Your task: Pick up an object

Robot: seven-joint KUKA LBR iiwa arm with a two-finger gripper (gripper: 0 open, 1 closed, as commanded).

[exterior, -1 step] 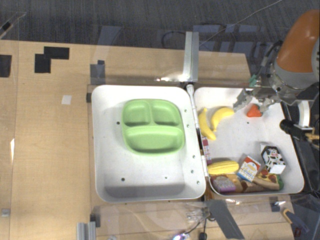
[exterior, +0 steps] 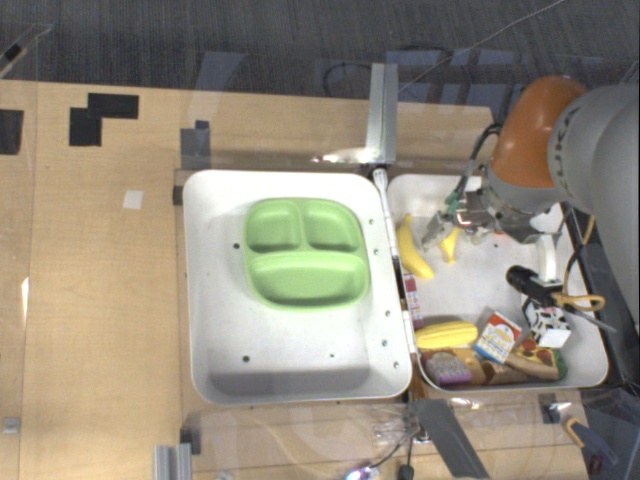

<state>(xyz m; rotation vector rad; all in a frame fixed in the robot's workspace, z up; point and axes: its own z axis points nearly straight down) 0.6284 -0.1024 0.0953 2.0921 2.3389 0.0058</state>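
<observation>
Left bin [exterior: 215,298]: green divided plate [exterior: 303,250] at centre; bare floor all round it, widest along the near wall. Right bin [exterior: 470,286]: banana [exterior: 413,253] by the dividing wall, gripper [exterior: 440,230] just beside it; corn cob [exterior: 446,334] and small carton [exterior: 496,338] crowd the near wall; mid-floor bare.

A green tray [exterior: 303,251] lies in the left bin [exterior: 215,348], nearer its far edge; black patches [exterior: 103,115] mark the surface's [exterior: 90,298] far-left corner.
</observation>
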